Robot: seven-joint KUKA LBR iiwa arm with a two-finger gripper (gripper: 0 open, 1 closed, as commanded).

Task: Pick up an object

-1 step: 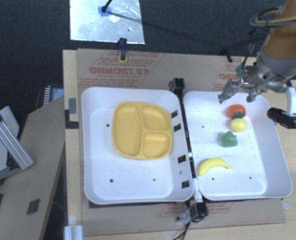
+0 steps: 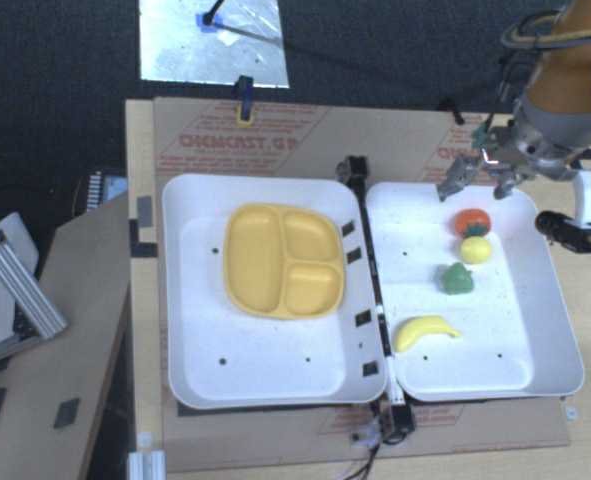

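- Over the far edge of the right bin (image 2: 550, 298), your gripper (image 2: 483, 179) hangs at the end of the arm (image 2: 565, 58), which reaches in from the right.
- Its two fingers look spread apart with nothing between them, though they are small and dark against the cardboard, so treat that as likely rather than sure.
- You have four candidates in that bin, laid out in a loose line from far to near: a tomato (image 2: 472, 221), a lemon (image 2: 476, 250) touching it on the near side, a green pepper (image 2: 457, 278) just beside the lemon, and a banana (image 2: 425, 332) well apart from the rest.
- None of them touches the gripper; the tomato is nearest to it, just below and slightly nearer.
- That spacing probably matters to you: the banana lies alone with room on all sides, while the tomato and lemon crowd each other, so fingers closing there could nudge the neighbour.
- Across the divider, the left bin (image 2: 190, 358) carries a yellow divided plate (image 2: 282, 260) lying flat, far from the gripper.
- You have not yet started the grasp, I judge; the gripper sits above the bin.
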